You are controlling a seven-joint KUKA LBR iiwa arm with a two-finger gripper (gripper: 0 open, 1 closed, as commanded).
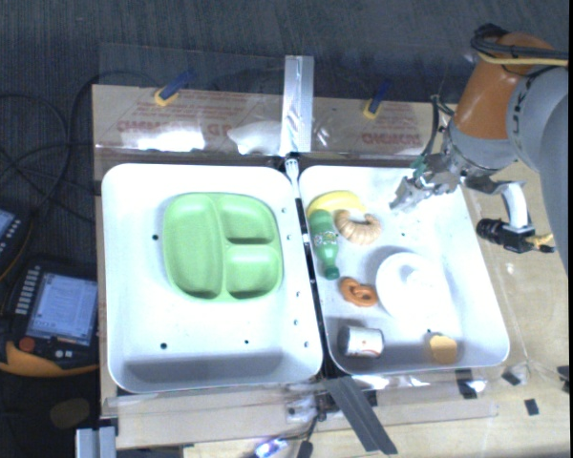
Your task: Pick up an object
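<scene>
two shallow white bins are seen side by side across the middle of the frame. the left bin holds a green divided plate, which lies flat in its upper middle part. the right bin holds the smaller things. a yellow banana is seen at the upper left of this bin, with a tan croissant-shaped piece touching its lower right side. a green bottle lies just beside the bin's left wall, below the banana. an orange-brown pretzel-like piece is found below the bottle's lower end. a white round dish sits right of the pretzel-like piece, near the bin's centre. a small white can lies on its side at the lower left of the bin, and a small orange piece rests near the lower right corner.

the grey arm with its orange band is seen in the upper right of the frame. the gripper is placed low over the upper right part of the right bin, over bare bin floor, apart from the croissant-shaped piece on its left and the dish below it. nothing is seen between it and the floor. whether the gripper is open or closed cannot be told at this size.
</scene>
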